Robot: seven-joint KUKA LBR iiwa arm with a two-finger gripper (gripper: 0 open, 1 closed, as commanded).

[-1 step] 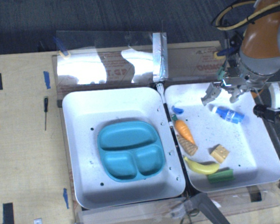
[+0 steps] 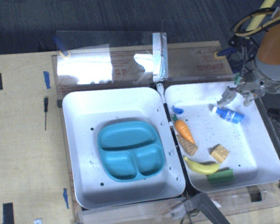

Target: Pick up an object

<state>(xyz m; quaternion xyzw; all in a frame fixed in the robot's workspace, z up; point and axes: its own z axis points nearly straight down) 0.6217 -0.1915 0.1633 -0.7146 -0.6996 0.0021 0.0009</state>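
My gripper (image 2: 237, 95) hangs over the back right of the right bin (image 2: 262, 169), its fingers spread open with nothing between them. A small blue bottle (image 2: 229, 115) lies just below and slightly left of the fingertips. Along the bin's left side sit a carrot (image 2: 184, 131) and a brown waffle-like piece (image 2: 189, 147). A banana (image 2: 201, 166) and a green block (image 2: 220, 175) lie near the front, with a tan cracker cube (image 2: 219, 153) above them. A small blue piece (image 2: 178, 110) rests near the back left.
The left bin (image 2: 77, 114) holds a teal divided plate (image 2: 130, 150). A clear plastic wall (image 2: 111, 63) stands behind the bins with a metal post (image 2: 160, 56). Yellow and black cables (image 2: 254, 21) loop at the upper right beside the arm.
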